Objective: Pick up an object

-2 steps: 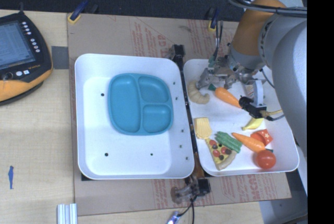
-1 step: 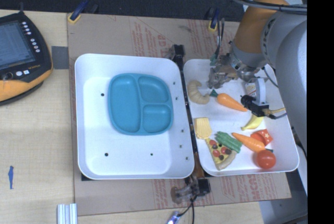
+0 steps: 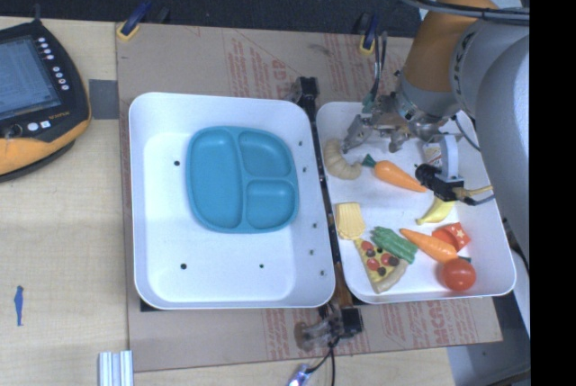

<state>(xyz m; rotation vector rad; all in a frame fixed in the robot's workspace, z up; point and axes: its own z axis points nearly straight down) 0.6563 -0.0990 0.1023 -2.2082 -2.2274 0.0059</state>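
Task obj isn't fixed, so any toy in the right bin (image 3: 500,242) counts: croissant (image 3: 341,160) at the bin's upper left, a carrot (image 3: 397,175) just right of it, banana (image 3: 436,212) near the middle right, a yellow ridged cheese-like piece (image 3: 349,219) by the left wall, pizza slice (image 3: 379,264) below it w/ a green veg (image 3: 393,244) lying against its top edge, a 2nd carrot (image 3: 429,243) beside that, a red pepper piece (image 3: 454,236) and a tomato (image 3: 458,274) at lower right. Gripper (image 3: 385,130) sits at the bin's top edge, just above croissant and 1st carrot; fingers look spread w/ nothing between them. Grey arm w/ orange band (image 3: 436,47) comes in from the right. Left bin (image 3: 144,195) holds a blue 3-section plate (image 3: 241,178). Teach pendant (image 3: 36,101) rests at the bench's far left
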